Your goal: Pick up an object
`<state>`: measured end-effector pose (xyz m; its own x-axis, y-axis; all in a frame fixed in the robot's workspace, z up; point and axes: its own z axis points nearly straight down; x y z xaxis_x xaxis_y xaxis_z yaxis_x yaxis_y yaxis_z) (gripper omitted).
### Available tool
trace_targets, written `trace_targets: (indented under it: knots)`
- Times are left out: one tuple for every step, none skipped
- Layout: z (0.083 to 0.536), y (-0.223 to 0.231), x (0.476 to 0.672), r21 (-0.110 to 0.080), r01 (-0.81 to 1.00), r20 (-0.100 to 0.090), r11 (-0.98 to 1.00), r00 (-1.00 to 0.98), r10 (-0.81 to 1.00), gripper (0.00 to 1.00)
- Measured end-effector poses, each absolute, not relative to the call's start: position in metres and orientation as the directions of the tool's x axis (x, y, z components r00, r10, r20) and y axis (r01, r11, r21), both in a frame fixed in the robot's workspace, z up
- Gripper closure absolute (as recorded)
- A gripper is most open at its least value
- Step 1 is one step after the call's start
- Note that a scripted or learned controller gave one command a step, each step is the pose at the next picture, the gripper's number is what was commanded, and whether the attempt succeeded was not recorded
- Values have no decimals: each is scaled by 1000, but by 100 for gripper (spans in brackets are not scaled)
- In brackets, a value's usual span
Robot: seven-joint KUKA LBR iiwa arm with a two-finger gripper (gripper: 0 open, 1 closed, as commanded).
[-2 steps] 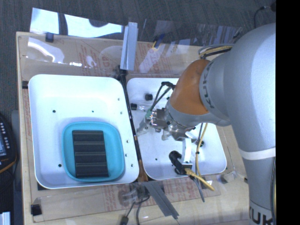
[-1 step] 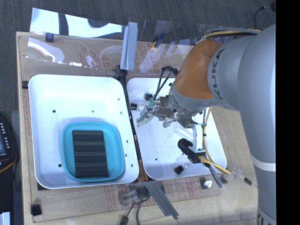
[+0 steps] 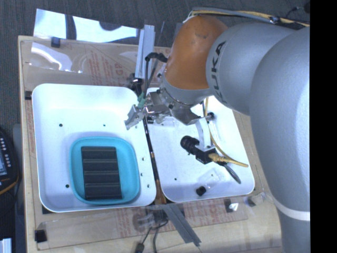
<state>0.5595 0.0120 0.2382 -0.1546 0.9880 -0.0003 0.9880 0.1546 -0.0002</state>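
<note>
Grey-orange arm over bins' shared rim; gripper state unclear. Teal tray near left bin front edge.

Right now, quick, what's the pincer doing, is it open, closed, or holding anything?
Pincer: cannot be told whether open or closed; it sits over the divide between the left bin and right bin, with nothing visibly held.
</note>
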Motion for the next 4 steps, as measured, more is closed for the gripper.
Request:
trace_targets:
  knots:
    - [306, 56, 611, 1, 866, -1, 500, -500, 866, 0]
    - [234, 152, 619, -5, 911, 0, 412, -412, 911, 0]
    - [91, 177, 592, -3, 970, -1, 243, -243, 970, 0]
    - [92, 171, 613, -1, 999, -1, 34, -34, 999, 0]
